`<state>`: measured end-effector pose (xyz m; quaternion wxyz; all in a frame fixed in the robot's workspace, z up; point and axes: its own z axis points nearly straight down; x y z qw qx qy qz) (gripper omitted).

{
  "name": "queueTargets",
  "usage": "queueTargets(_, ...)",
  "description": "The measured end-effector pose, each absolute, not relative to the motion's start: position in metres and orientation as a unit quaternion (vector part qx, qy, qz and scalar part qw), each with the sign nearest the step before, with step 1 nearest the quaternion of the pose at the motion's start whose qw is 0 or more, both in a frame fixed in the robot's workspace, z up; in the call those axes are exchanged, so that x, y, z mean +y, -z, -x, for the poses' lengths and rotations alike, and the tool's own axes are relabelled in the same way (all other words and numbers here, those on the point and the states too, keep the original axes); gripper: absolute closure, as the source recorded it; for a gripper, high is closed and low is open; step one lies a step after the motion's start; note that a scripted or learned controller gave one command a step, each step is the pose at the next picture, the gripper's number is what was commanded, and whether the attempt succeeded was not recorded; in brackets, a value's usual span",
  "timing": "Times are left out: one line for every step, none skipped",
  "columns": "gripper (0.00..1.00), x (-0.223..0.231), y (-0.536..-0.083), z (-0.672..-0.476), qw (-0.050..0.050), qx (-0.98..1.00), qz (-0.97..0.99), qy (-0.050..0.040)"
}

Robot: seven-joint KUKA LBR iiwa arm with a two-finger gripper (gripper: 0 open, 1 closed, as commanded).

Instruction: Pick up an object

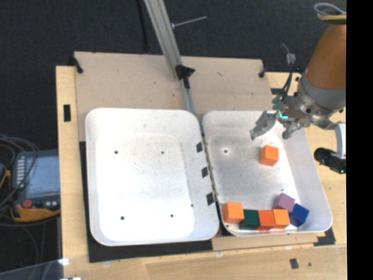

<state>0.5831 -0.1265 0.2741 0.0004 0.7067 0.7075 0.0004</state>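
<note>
- Nothing grabbed so far: the robot's two-finger tool (275, 126) hangs over the far part of the right-hand shallow white bin (309, 174), fingers spread wide with nothing between them.
- Closest candidate is the lone small orange cube (268, 155), lying just near-side of the tool.
- More coloured blocks (265, 217) crowd that bin's near edge.
- Whole pick is yet to do: lower, close, lift.

To my left a tablet (44, 177) lies beside the bench (169, 77), cables (9, 156) trailing off it, and a metal rail (166, 34) slants overhead.
</note>
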Motion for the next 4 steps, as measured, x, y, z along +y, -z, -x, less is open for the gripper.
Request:
queueTargets(0.00,-0.131,-0.212,-0.580,-0.002,0.706,-0.708,0.0023)
queueTargets(0.00,-0.124,-0.163,-0.573,-0.002,0.706,-0.708,0.0020)
queueTargets(0.00,-0.120,-0.101,-0.572,-0.002,0.705,-0.709,0.0022)
queueTargets(1.00,-0.121,-0.116,-0.575,0.002,0.702,-0.712,-0.0015)
